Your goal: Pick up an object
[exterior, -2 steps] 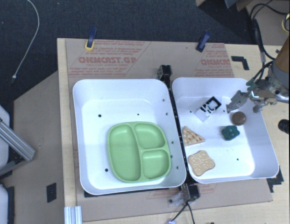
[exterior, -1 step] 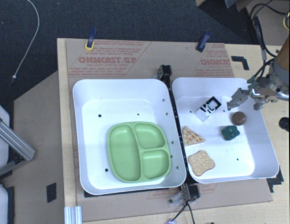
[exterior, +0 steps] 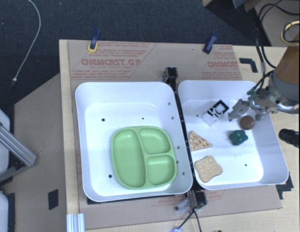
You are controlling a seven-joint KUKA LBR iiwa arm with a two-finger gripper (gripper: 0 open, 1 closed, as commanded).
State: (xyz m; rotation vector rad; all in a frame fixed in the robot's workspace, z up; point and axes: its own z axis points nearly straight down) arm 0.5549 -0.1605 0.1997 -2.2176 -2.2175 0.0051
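A green divided plate [exterior: 142, 156] lies in the far bin, while the gripper [exterior: 245, 111], fingers spread and empty, hangs over the near bin's [exterior: 265, 175] scattered pieces, a brown ball [exterior: 246, 123] just below, seemingly poised to grab.

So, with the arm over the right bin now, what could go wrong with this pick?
1. The gripper hangs close to the brown object and the green object; it may knock one while reaching for the other.
2. Both lie near the right bin's wall, so a nudge may push them against it.
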